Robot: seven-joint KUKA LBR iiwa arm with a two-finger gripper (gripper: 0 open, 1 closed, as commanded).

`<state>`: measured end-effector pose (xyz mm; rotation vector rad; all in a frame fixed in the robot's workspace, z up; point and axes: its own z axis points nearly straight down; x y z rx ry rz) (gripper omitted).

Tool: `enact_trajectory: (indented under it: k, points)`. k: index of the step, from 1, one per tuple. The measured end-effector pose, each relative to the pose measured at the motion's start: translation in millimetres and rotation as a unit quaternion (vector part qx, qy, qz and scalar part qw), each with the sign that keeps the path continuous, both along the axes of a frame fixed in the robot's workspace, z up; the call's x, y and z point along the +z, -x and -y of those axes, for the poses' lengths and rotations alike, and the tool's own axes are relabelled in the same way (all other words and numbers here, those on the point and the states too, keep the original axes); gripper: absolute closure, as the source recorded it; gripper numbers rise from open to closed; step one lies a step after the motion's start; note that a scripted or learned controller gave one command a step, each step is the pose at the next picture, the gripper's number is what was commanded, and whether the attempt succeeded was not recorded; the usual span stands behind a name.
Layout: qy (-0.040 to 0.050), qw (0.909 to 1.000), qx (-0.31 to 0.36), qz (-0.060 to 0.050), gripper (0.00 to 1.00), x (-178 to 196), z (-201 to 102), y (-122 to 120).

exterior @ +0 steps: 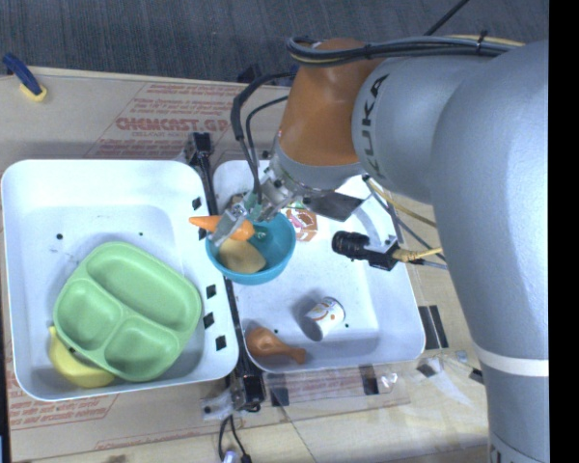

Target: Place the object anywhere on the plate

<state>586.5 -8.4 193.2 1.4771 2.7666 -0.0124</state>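
Hovering over the blue bowl (253,247) beside the divider, the gripper (243,216) appears clenched on an orange carrot-like piece (208,224), presumably bound for the green plate (127,309).

A: Plate (125,307)?
B: Green plastic, smooth, soft sheen. Bins (39,201) white plastic, glossy.
A: Bowl (270,254)?
B: Blue plastic, shiny. The yellow thing (77,367) under the plate's corner looks like smooth plastic too.
A: Bench (106,114)?
B: Printed cardboard, matt.
A: Arm (463,133)?
B: Grey painted shell, satin; the orange band (318,104) glossier.
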Motion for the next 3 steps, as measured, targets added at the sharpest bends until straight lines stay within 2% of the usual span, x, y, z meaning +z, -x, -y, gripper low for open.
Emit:
enact_trajectory:
  k: [1,2,3]
  points:
    - [0.0014,1.0,0.004,-0.002,1.0,10,0,0]
    - [-0.0049,0.9934,0.114,-0.006,1.0,18,-70,15]
    - [-0.0039,0.9935,0.114,-0.006,0.0,18,-69,15]
